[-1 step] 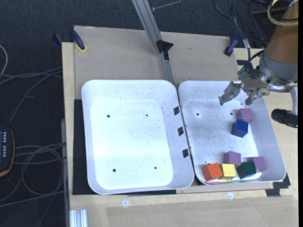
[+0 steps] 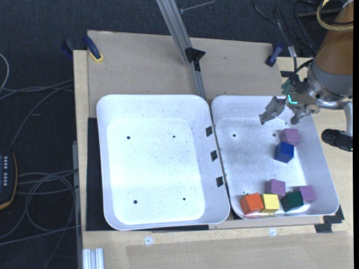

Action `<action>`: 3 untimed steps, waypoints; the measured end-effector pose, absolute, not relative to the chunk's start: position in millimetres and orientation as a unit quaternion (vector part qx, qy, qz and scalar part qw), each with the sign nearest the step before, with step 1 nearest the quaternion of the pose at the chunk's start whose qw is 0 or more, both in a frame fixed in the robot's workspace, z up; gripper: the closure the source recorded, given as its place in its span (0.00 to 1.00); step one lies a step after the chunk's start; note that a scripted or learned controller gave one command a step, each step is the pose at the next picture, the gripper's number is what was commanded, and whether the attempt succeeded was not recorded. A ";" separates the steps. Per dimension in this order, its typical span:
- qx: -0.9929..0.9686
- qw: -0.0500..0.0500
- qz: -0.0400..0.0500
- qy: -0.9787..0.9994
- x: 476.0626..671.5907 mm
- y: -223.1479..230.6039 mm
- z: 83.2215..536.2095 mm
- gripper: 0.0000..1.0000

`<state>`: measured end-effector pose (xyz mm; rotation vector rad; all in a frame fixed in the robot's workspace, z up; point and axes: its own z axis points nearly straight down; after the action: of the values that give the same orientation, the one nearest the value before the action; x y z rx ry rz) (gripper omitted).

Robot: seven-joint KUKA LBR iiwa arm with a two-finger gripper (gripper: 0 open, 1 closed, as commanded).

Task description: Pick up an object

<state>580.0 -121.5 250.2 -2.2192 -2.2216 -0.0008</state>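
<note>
Two white bins sit side by side: the left bin (image 2: 151,108) and the right bin (image 2: 247,167). The arm (image 2: 336,55) enters at two o'clock. Its gripper (image 2: 285,113) hangs released, fingers spread with nothing between them, over the right bin's far end. At five o'clock from it lie a purple block (image 2: 290,135) and a blue block (image 2: 284,152)
</note>
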 end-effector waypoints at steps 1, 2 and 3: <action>-0.707 0.003 0.002 -0.707 578.3 -112.8 203.7 0.00; -0.707 0.003 0.002 -0.707 578.6 -113.2 161.1 0.00; -0.707 0.003 0.002 -0.707 573.1 -108.2 116.4 0.00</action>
<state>573.1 -108.2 116.4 -2.2164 -2.2173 0.0054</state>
